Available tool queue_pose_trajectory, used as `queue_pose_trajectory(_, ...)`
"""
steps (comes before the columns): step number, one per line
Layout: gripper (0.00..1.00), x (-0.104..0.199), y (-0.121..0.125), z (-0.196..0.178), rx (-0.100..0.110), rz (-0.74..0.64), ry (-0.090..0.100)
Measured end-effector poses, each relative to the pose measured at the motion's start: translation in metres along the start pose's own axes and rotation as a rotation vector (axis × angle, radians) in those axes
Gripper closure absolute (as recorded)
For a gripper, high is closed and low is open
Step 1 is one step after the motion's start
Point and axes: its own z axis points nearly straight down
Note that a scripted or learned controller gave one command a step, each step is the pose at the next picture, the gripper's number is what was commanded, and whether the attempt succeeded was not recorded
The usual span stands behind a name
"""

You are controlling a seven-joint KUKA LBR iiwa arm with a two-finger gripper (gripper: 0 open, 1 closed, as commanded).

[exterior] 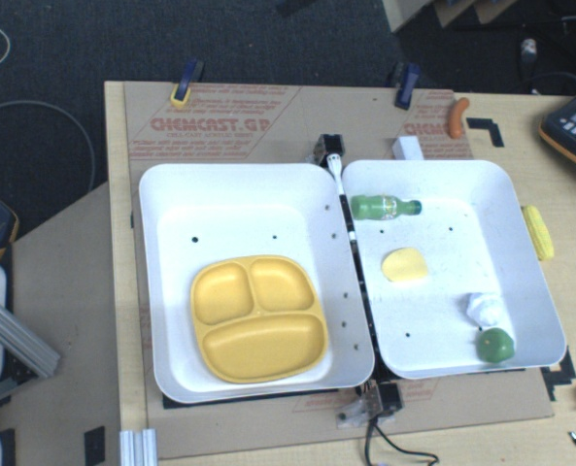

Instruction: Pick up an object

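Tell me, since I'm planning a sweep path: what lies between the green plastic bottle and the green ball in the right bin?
In the camera view, between the green plastic bottle and green ball lies a pale yellow rounded piece.

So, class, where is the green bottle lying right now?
The green bottle lies on its side in the right bin, near its upper-left corner, just above the pale yellow piece.
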Motion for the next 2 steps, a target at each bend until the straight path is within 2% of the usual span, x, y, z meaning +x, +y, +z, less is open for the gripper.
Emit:
queue_pose_trajectory(1,1.00,0.015,-0.003,0.121,0.027,0.006,0.005)
queue_pose_trajectory(2,1.00,0.143,0.001,0.000,0.000,-0.009,0.006)
